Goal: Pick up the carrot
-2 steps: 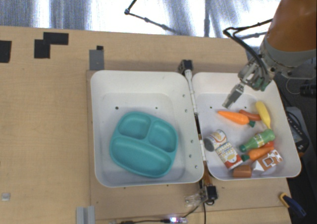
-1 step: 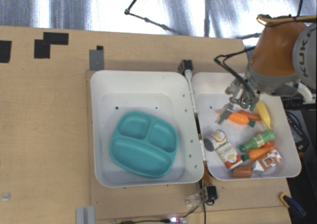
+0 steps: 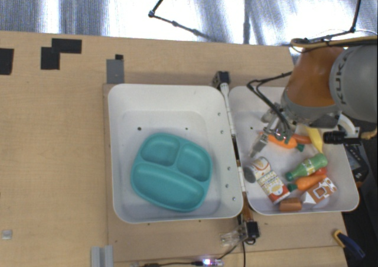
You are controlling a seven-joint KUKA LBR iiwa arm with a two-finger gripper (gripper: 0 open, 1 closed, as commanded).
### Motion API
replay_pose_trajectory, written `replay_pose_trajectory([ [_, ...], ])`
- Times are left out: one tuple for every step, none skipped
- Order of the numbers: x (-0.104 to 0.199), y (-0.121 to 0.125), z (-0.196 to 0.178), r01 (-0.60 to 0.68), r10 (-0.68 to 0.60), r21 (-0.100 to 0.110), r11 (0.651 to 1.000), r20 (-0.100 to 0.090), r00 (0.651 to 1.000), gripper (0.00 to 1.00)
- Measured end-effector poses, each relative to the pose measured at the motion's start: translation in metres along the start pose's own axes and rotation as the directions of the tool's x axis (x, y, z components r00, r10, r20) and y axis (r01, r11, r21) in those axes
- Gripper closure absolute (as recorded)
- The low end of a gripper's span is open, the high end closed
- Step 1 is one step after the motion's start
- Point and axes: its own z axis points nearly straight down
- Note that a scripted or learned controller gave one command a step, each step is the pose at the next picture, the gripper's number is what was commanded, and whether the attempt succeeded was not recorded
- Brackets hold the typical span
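An orange carrot (image 3: 283, 140) with a green top lies in the right bin (image 3: 248, 106), near its middle. My gripper (image 3: 263, 136) hangs over that bin, just left of the carrot, its fingers spread and pointing down-left. Nothing sits between the fingers; the carrot's left end lies close beside the gripper body. A second orange carrot-like piece (image 3: 310, 181) rests lower in the same bin, under a green bottle (image 3: 306, 167).
The right bin also holds a yellow banana (image 3: 315, 139), a small carton (image 3: 270, 180), a sausage (image 3: 290, 205) and a white-and-orange box (image 3: 322, 191). A teal divided plate (image 3: 171, 170) lies in the left bin (image 3: 159, 97). The arm's orange band (image 3: 313, 80) looms over the right bin's back.
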Motion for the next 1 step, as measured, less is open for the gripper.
replay_pose_trajectory([
  [0.0000,0.0000,0.0000,-0.001,0.001,0.000,1.000,0.000,1.000,0.00],
])
